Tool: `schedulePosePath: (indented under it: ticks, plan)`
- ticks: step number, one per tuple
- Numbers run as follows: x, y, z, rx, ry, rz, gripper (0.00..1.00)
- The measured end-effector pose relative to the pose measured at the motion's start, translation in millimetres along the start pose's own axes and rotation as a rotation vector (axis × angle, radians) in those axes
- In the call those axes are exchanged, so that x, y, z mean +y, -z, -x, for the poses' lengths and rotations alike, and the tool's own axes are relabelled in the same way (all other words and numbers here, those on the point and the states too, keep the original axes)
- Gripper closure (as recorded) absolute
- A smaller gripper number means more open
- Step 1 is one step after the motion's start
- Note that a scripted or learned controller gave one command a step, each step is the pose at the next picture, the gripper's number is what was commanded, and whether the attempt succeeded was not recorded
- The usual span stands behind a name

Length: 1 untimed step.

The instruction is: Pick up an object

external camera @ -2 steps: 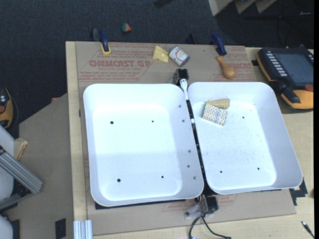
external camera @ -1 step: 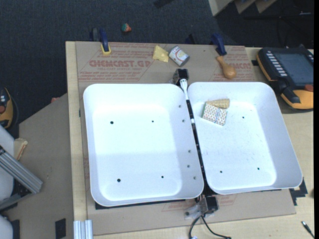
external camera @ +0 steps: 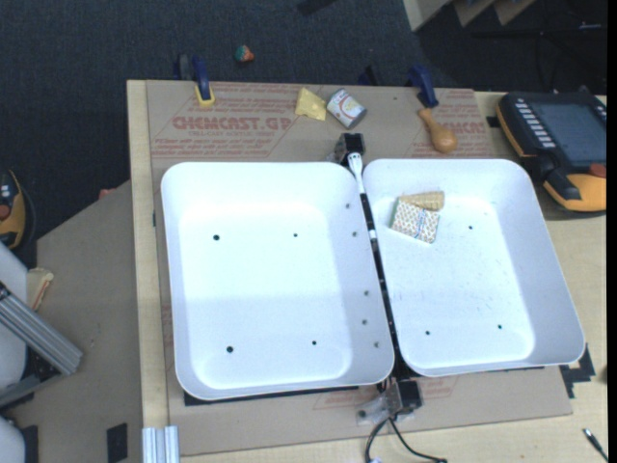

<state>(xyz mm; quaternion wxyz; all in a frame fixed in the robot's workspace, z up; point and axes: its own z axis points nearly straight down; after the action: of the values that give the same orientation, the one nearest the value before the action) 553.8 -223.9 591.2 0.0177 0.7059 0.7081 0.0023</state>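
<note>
A brown bench [external camera: 241, 123] carries two white bins [external camera: 270, 278], with a yellow wedge [external camera: 310, 105] and small box [external camera: 346, 108] along its upper centre

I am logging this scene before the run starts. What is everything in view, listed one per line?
white bins: two, white, side by side on the bench
patterned packet: one, white with a fine pattern, upper left of the right bin
tan piece: one, tan, touching the packet's far edge
yellow piece: one, yellow, on the board behind the bins
small box: one, whitish, beside the yellow piece
wooden-looking object: one, orange-brown, behind the right bin
blue clamps: two, blue, board's far edge
pendant: one, black and yellow, far right
</note>
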Motion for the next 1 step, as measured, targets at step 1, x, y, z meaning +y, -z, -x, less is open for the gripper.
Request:
schedulePosePath:
  ticks: [1]
  plan:
    - [0.0,-0.6,0.0,0.001,0.000,-0.001,0.00]
